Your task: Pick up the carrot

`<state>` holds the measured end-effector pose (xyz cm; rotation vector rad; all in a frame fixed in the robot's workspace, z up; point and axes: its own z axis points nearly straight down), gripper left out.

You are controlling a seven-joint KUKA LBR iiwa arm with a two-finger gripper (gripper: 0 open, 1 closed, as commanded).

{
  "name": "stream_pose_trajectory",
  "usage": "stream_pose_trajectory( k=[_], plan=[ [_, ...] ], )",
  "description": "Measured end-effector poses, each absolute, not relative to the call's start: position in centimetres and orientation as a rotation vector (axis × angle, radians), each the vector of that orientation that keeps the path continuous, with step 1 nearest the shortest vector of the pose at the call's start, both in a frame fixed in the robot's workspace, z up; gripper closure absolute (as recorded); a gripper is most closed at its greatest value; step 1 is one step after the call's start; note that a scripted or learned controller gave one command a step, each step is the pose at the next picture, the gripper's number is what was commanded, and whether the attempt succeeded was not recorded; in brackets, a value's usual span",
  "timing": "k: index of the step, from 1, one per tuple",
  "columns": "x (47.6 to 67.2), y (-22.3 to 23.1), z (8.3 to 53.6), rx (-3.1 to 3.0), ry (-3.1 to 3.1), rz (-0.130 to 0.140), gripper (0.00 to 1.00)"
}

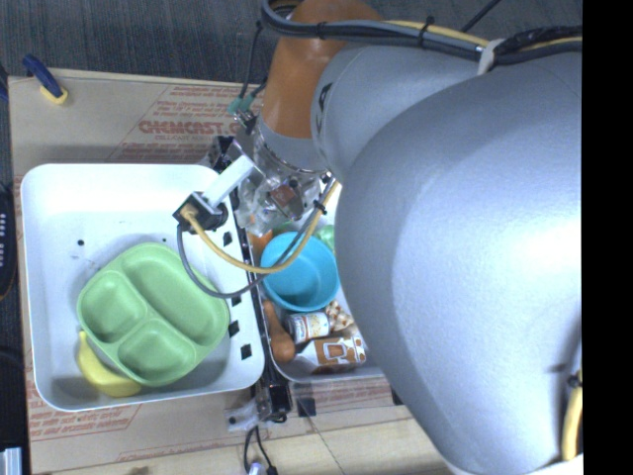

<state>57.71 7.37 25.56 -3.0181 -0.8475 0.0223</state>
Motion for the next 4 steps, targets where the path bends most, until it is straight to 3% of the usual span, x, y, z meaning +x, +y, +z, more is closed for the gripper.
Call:
stream_pose_trajectory(
  k=[1, 2, 3, 4],
  plan=[
    [58.1, 3.9, 27.7, -2.988, -0.961, 0.01, 1.0],
    [49.9, -4.0, 27.6, -3.01, -0.892, 0.018, 1.0],
    [49.0, 2.9, 18.7, -3.039, -0.761, 0.028, 1.0],
    [52.4, 5.2, 25.2, -3.123, -0.34, 0.012, 1.0]
  ],
)
